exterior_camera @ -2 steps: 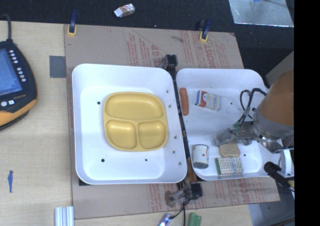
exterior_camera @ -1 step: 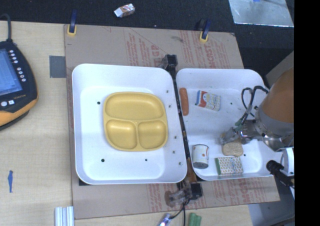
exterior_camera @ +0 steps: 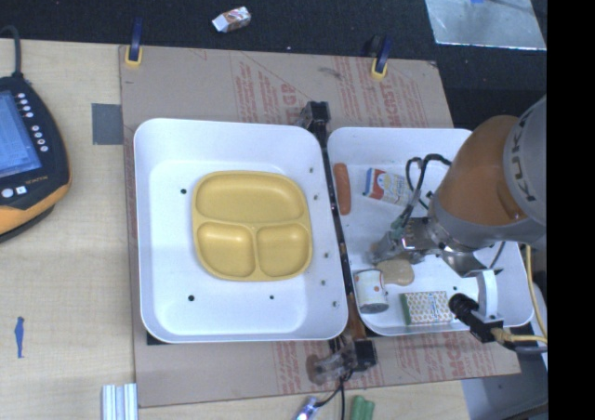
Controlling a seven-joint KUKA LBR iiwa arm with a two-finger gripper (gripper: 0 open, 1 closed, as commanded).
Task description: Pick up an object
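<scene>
A yellow divided plate (exterior_camera: 251,225) is seen lying in the left bin (exterior_camera: 158,307). In the right bin (exterior_camera: 446,137), a hot dog (exterior_camera: 342,188), a small carton (exterior_camera: 383,185), a cup (exterior_camera: 371,290) and a green-patterned packet (exterior_camera: 426,308) are spread. The gripper (exterior_camera: 400,243) is lowered among them, beside a tan object (exterior_camera: 397,272); whether its jaws are open cannot be told.

Two white bins: the left bin (exterior_camera: 158,223) at 9 o'clock holds one yellow divided plate (exterior_camera: 251,223) with three compartments; the right bin (exterior_camera: 372,144) at 3 o'clock holds one hot dog (exterior_camera: 342,188), one small carton (exterior_camera: 383,185), one white cup (exterior_camera: 371,288), one green-patterned packet (exterior_camera: 427,308) and one tan lump (exterior_camera: 397,272). Beyond the bins: two clamps, one (exterior_camera: 134,51) at 11 o'clock and one (exterior_camera: 379,60) at 1 o'clock, one teach pendant (exterior_camera: 23,163) at 9 o'clock, one crumpled wrapper (exterior_camera: 231,19) at 12 o'clock. One arm (exterior_camera: 483,186) at 3 o'clock.
</scene>
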